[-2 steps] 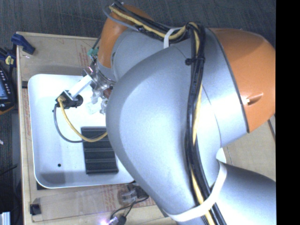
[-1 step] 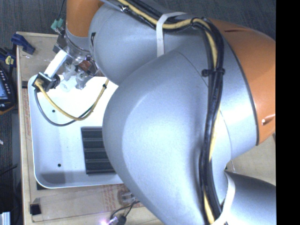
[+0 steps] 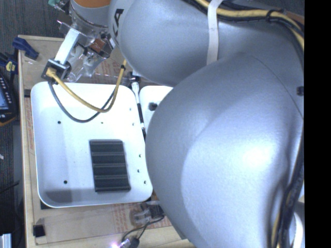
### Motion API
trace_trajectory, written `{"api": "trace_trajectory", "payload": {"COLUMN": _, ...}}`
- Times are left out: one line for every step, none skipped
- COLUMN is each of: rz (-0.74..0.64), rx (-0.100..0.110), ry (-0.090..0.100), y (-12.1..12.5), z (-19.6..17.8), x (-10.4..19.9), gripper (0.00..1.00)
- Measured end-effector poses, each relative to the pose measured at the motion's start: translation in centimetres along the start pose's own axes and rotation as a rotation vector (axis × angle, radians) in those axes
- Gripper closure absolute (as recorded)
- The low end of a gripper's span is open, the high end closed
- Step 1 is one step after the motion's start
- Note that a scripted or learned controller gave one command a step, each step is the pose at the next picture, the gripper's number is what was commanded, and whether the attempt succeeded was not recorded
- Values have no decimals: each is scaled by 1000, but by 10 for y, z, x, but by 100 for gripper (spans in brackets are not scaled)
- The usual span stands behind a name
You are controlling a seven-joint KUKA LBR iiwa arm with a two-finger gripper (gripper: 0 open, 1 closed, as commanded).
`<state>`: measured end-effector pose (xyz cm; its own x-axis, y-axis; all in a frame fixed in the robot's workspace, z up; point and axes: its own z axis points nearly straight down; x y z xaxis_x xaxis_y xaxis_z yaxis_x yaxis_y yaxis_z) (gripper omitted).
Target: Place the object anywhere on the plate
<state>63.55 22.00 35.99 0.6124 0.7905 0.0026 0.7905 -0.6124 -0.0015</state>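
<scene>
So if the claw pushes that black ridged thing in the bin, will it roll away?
Probably not. The black ridged block lies flat and looks rectangular, so it would likely slide on the smooth left bin. Its ridges suggest it's stiff, not floppy.

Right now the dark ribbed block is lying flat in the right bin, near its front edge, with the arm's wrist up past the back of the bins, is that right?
Not quite. The dark ribbed block lies flat in the left bin, not the right one. The rest stands: in the camera view it sits near that bin's front edge, and the arm's wrist is up past the back of the bins.
</scene>
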Motion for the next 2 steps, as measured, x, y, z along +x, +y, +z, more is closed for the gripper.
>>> {"api": "trace_trajectory", "payload": {"rz": -198, "rx": 3, "ry": -3, "y": -44, "z": -25, "x": -88, "gripper": 100}}
{"api": "trace_trajectory", "payload": {"rz": -9, "rx": 1, "ry": -5, "y": 8, "z": 11, "x": 0, "gripper": 100}}
